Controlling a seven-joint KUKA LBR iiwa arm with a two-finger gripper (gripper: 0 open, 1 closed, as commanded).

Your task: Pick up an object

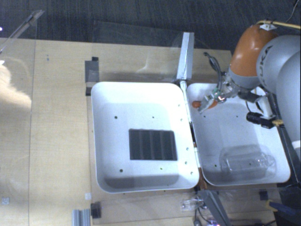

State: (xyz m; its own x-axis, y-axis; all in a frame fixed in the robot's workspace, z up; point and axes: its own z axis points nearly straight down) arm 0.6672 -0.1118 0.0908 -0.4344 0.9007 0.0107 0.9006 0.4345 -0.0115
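arm: reaches into the right bin (282, 173) at its far left corner
gripper (214, 98): finger state can't tell, too small and blurred
target: orange object (196, 104) just beside the tip, by the bin wall
alt: clear bottle (247, 159) lying near the front
tip: centre over the object and keep off the wall before clamping
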